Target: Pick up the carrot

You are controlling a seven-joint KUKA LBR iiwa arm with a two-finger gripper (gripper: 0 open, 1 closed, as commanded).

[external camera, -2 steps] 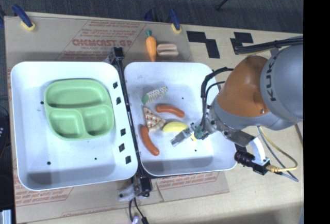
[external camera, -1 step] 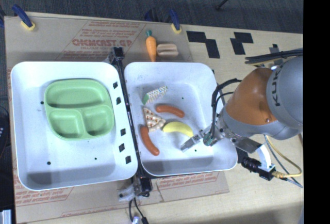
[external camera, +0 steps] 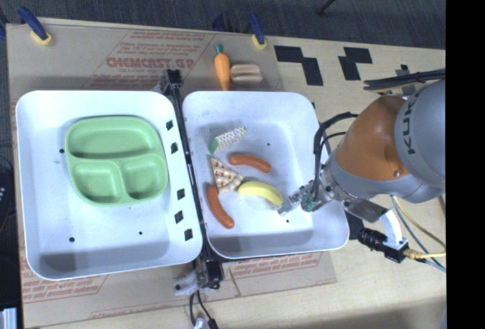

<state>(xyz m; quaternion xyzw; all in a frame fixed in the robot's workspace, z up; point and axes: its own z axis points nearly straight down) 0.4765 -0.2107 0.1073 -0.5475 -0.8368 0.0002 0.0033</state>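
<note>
Camera view
Carrot (external camera: 221,70): lies on the bench outside both bins, just beyond the far rim of the right bin (external camera: 322,233), near that bin's far-left corner; green top points away from the bin, orange body toward it.
Neighbour: a hot-dog bun (external camera: 245,74) lies just beside the carrot on its right, close enough to be bumped.
Gripper (external camera: 298,202): low inside the right bin, near its near-right corner, right beside the tip of the banana (external camera: 260,192).
Jaws: too small and shadowed to read; I cannot tell whether they are parted or closed, and nothing shows between them.
Right bin contents: two sausages (external camera: 250,162), the banana, a pizza slice (external camera: 222,173) and a striped wedge of toy food (external camera: 228,139).
Left bin: a green divided tray (external camera: 85,191).
Step in hand, as I judge it: reaching has not got near the target.
Doing it well: lift clear of the bin wall first, cross the far rim, then descend over the carrot's orange body with the fingers astride its narrow width, keeping off the bun.
</note>
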